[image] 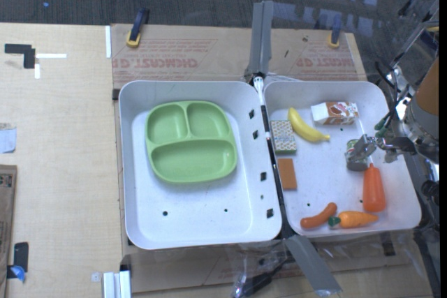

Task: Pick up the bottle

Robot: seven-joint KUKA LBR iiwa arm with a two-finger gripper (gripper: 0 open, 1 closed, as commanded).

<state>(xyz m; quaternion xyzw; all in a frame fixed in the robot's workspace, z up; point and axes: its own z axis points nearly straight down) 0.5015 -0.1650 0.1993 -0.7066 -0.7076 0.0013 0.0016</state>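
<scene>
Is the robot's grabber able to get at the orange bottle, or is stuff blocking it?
Probably yes. The gripper hovers just above the bottle's top end, nothing lies between them, and the carrot sits below it.

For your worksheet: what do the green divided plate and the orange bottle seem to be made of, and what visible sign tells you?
Green divided plate: probably moulded plastic, uniform colour, soft sheen, rounded compartment ridges. Orange bottle: likely plastic too, smooth, even colour, slight gloss; detail too small to be sure.

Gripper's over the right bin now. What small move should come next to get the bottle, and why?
Probably shift the gripper slightly toward the near edge, then lower it. It sits just beyond the cap end of the orange bottle, which lies flat in the right bin, not over its body.
</scene>
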